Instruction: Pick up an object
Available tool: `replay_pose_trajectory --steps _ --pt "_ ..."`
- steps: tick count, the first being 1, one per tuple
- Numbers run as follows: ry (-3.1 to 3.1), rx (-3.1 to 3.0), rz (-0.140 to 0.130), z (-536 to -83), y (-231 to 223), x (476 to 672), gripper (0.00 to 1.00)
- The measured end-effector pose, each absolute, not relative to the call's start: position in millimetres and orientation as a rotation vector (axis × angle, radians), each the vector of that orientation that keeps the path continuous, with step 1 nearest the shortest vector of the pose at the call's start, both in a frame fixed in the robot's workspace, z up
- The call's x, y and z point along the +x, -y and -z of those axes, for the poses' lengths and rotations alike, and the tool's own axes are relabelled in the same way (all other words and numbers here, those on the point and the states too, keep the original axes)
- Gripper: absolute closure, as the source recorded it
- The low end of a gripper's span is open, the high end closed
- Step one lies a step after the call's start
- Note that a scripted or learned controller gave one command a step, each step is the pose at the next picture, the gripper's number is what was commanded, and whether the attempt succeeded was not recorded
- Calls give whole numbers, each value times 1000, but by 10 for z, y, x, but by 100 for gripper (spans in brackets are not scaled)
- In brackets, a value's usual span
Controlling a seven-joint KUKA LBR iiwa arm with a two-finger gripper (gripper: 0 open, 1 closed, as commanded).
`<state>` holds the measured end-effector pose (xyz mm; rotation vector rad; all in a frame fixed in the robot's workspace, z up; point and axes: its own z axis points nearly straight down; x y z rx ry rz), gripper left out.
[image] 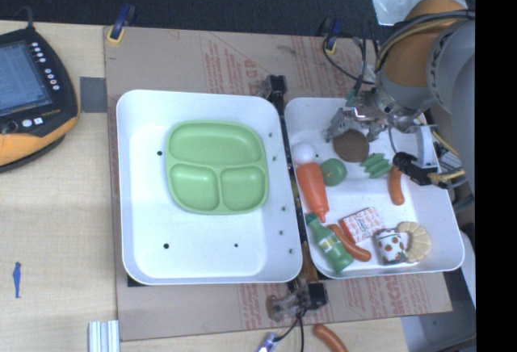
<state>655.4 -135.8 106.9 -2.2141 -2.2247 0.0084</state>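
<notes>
Camera view: the gripper (353,123) hangs low over the right bin (440,257), near that bin's 12 o'clock edge, with the grey arm (420,60) coming in from 2 o'clock. Directly at the gripper's 6 o'clock, touching or nearly touching it, lies a brown round object (351,147); whether the jaws are spread or pressed together cannot be told from this angle, and nothing is visibly pinched between them.

Around the bin's centre sit the likely candidates: a green ball (334,172), an orange carrot (312,189) at its 7 o'clock, a white ball (304,152) at 10 o'clock, a small sausage (396,186) toward 3 o'clock. The left bin (137,205) holds a green divided plate (217,165).

As I judge it, the pick is not yet done: the approach looks made, while closing, lifting and proving a hold remain
</notes>
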Motion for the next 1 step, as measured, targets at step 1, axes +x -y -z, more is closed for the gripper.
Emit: replay_pose_trajectory --steps 1 --pt "2225 -2214 -7 -922 1435 6561 0"
